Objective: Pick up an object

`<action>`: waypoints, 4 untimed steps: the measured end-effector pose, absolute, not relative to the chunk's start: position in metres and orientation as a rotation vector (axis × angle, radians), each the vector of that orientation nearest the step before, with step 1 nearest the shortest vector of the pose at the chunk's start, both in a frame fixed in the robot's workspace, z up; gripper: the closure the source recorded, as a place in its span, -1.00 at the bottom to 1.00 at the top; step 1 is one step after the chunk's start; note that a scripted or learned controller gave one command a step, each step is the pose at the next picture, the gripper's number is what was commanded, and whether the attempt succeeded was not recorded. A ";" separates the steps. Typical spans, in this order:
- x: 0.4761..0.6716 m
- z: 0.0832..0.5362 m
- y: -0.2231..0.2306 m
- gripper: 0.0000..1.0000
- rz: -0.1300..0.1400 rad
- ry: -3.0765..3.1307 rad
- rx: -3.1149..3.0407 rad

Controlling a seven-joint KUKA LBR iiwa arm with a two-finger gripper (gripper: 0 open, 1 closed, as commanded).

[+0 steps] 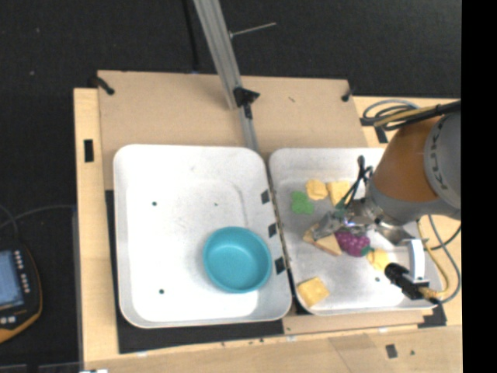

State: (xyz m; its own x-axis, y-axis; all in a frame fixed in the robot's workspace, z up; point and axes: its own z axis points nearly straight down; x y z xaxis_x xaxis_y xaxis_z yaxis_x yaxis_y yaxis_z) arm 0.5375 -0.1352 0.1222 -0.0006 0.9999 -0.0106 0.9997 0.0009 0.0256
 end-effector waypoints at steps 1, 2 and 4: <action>0.543 0.107 -0.137 -1.00 0.016 2.208 2.215; 0.539 0.111 -0.137 1.00 0.005 2.210 2.227; 0.538 0.227 -0.142 1.00 0.007 2.220 2.213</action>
State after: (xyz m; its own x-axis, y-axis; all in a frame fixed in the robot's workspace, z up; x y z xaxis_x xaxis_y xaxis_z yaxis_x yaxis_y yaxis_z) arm 0.5378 -0.1416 0.2267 -0.0034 1.0000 -0.0022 1.0000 0.0034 0.0082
